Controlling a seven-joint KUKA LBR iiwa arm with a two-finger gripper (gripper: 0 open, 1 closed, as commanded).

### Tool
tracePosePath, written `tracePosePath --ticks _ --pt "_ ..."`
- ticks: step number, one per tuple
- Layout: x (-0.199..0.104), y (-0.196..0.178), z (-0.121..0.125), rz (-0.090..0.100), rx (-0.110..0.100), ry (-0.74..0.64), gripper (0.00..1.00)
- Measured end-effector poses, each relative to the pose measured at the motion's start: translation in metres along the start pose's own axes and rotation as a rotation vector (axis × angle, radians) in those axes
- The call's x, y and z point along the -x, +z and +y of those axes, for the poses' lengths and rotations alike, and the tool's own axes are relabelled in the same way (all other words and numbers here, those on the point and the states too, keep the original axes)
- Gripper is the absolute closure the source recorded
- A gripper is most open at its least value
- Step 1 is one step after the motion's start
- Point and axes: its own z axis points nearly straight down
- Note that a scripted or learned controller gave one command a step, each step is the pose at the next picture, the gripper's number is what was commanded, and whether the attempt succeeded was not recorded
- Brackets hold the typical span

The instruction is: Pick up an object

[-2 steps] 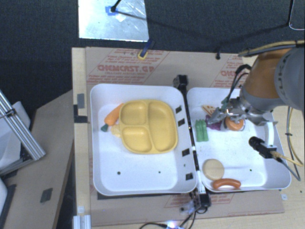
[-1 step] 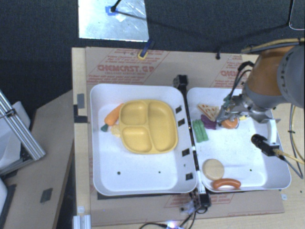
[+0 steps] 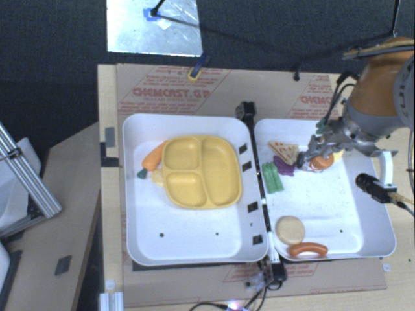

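A red-orange toy sausage [image 3: 307, 250] lies at the front edge of the right shallow white bin [image 3: 376, 235], nearest the camera. Just behind it sits a round tan toy bun [image 3: 290, 228]. Farther back, beside the wall between the two bins, lies a green ridged toy vegetable [image 3: 272, 177]. A small purple toy piece [image 3: 283, 165] lies next to it, and a tan toy sandwich wedge [image 3: 284, 150] sits right behind the purple piece.

The grey arm with the orange band [image 3: 382, 89] reaches in from the right. Its gripper [image 3: 312, 153] is low over the back of the right bin, just above a round orange and white toy [image 3: 322, 162]. Whether the jaws are wide or narrow is too hard to see, and it is not clear if they touch the toy.

The left shallow white bin [image 3: 139, 238] holds a yellow plastic plate with three sections [image 3: 200, 172]. An orange toy carrot [image 3: 153, 156] lies at the plate's left edge, touching it.

Both bins rest side by side on a brown cardboard-covered surface [image 3: 168, 86]. Behind it lies a shiny silver square sheet [image 3: 154, 18].
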Motion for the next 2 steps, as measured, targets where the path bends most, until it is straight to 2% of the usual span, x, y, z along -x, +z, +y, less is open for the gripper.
tracePosePath --ticks 1,2 --pt "0.000 -0.037 0.002 0.000 0.001 -0.002 1.00" --pt "-0.054 -0.046 0.008 0.002 -0.001 -0.007 1.00"
